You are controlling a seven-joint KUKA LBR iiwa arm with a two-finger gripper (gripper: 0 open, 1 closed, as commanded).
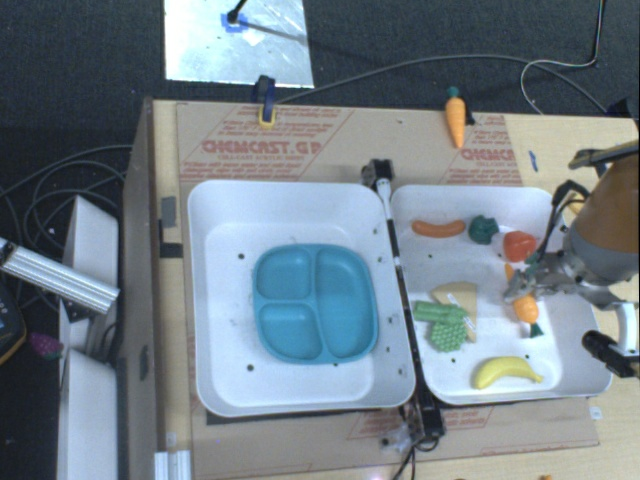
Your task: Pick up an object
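Hand [522, 286] low in the right bin [570, 368], just at a small orange toy [526, 309] lying at its 5 o'clock. Hand's state: cannot tell. Nothing visibly lifted, so the pick looks undone. Left bin [215, 268] bears a blue plate [314, 302]. Cardboard-topped worktop [300, 143]; dark carpet [80, 58], cables beyond.

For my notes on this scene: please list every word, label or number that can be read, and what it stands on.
"CHEMCAST GP": red print on the brown protective sheet covering the bench, left of centre behind the bins.
A similar red print at right, near the toy carrot: partly covered, too blurred to read.
The smaller red lines beside both: unreadable.
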